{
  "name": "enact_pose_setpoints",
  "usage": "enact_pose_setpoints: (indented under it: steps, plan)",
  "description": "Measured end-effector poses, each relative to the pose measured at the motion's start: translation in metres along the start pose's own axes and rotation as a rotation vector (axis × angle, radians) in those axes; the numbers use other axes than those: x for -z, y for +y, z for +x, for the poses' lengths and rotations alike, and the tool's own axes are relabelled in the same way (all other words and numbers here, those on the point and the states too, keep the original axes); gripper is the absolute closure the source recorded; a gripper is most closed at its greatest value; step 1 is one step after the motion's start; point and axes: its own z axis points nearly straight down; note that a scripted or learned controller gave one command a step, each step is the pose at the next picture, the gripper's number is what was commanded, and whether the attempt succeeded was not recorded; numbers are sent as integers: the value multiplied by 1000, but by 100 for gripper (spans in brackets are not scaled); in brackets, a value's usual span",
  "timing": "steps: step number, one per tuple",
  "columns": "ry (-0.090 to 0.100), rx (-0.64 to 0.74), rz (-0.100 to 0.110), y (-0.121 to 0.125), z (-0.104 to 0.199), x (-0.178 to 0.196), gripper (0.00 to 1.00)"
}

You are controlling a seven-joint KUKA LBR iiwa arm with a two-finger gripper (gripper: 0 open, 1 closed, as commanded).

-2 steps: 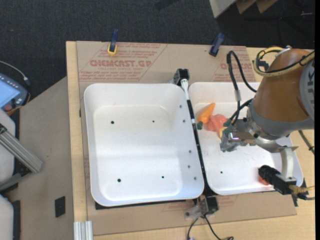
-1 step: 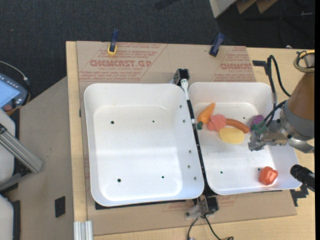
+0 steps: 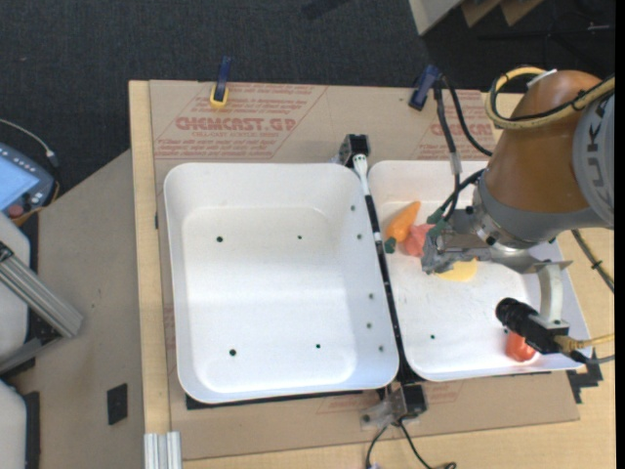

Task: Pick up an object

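My gripper [image 3: 437, 254] hangs low in the right bin [image 3: 439, 350], under the grey and orange arm [image 3: 542, 154] that reaches in from the right. Just to its left lie an orange carrot-shaped piece [image 3: 402, 220], a pink-red piece [image 3: 416, 240] and a small green bit [image 3: 389, 246], all close to the bin's left wall. A pale yellow object [image 3: 461, 271] lies right beside the gripper's lower right side, partly hidden by it. At the bin's near right corner is a red object [image 3: 521, 350].
The left bin [image 3: 264, 262] adjoins the right one along a dark divider strip [image 3: 376, 252]. Both stand on a cardboard sheet [image 3: 244, 115] held by a yellow clamp [image 3: 221, 92] and a blue clamp [image 3: 424, 86].
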Motion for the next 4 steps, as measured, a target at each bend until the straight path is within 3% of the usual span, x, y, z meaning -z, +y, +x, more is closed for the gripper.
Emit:
enact_pose_setpoints:
  steps: [1, 2, 3, 4]
  plan:
    - [-8, -18, -5, -10, -88, 73, 100]
    - [2, -11, 21, -28, -66, -83, 100]
    - [-6, -2, -19, 111, -42, 46, 100]
    - [0, -9, 10, 29, -8, 41, 100]
